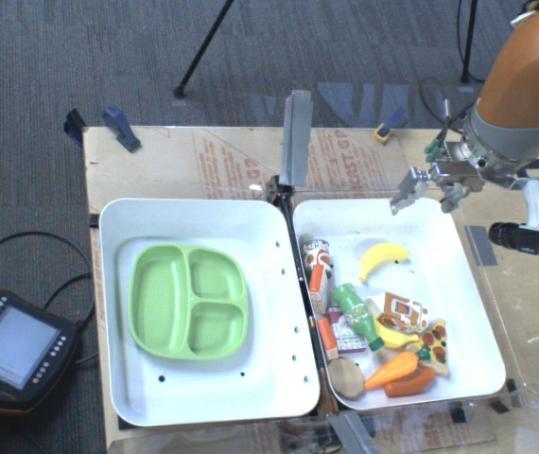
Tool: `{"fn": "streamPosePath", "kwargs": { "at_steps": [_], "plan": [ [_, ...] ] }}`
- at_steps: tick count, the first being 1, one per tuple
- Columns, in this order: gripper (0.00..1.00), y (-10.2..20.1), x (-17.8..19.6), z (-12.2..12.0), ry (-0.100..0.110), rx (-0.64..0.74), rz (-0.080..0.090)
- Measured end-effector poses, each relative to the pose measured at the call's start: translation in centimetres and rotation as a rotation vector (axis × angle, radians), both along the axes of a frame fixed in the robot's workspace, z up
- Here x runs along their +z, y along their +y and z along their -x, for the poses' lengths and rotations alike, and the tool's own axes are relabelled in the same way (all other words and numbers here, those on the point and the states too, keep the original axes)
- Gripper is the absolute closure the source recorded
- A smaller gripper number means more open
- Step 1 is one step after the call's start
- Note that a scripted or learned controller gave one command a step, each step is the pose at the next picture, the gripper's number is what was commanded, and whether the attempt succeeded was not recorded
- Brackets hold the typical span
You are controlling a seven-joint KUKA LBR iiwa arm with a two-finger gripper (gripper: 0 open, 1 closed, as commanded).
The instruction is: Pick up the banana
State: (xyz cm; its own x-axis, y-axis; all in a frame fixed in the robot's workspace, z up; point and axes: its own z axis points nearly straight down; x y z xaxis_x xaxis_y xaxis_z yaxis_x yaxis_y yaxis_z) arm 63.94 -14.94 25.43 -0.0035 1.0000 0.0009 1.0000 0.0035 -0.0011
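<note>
A yellow banana (pixel 383 257) lies curved on the floor of the right bin (pixel 459 253), near its upper middle, apart from the other toys. My gripper (pixel 430 190) hangs above the bin's far edge, up and to the right of the banana. Its two fingers (pixel 408 192) are spread apart, with nothing between them. The grey arm with its orange band reaches in from the upper right.
The right bin also holds a red can (pixel 317 265), a green bottle (pixel 356 312), a carrot (pixel 392 368), a second yellow piece (pixel 394 334) and other toy food. A green divided plate (pixel 190 299) sits in the left bin (pixel 118 225). A pendant (pixel 14 348) lies left of the bench.
</note>
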Motion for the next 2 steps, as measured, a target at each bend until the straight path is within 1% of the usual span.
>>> {"fn": "streamPosePath", "kwargs": {
  "at_steps": [1, 2],
  "plan": [
    [0.0, -3.1, 0.1, -0.5, 0.0, 0.048, 0.001],
    [0.0, -0.8, -10.3, 0.8, 0.0, 0.509, -0.001]
  ]
}}
